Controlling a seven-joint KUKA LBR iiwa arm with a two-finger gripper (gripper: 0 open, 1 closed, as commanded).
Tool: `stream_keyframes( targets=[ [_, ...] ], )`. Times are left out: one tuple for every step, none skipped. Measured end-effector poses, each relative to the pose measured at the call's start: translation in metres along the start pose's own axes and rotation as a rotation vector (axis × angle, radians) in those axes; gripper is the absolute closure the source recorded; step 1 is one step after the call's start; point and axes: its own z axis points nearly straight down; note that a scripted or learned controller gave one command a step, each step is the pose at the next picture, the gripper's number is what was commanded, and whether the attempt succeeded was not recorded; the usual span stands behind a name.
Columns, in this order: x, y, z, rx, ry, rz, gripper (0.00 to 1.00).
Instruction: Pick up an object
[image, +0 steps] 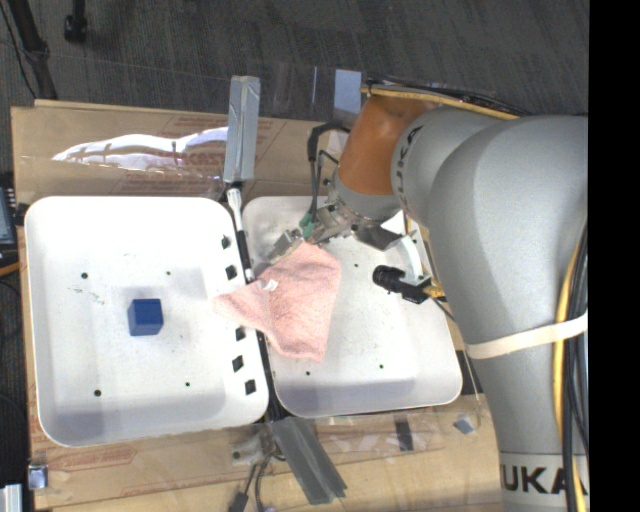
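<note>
Jaws on the gripper (305, 236) are hiding their spread, so I cannot tell; pink cloth (298, 296) is lying just below them; grasping seems underway; lifting is needing a sure pinch.

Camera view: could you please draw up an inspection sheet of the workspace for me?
Surface: left bin and right bin, white, side by side on a cardboard-topped bench.
Job's things: blue cube in left bin; pink cloth mostly in right bin, one corner draped over the divide.
Clutter: nothing seen.
Gripper: at the cloth's upper edge; hold on it unclear.
Cables: dark cables beside the arm.
Surroundings: dark floor; clear plastic sheet behind the left bin.
</note>
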Motion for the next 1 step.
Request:
stream_keyframes(
  targets=[
    [0.0082, -0.0700, -0.0006, -0.002, -0.001, -0.150, 0.00]
  ],
)
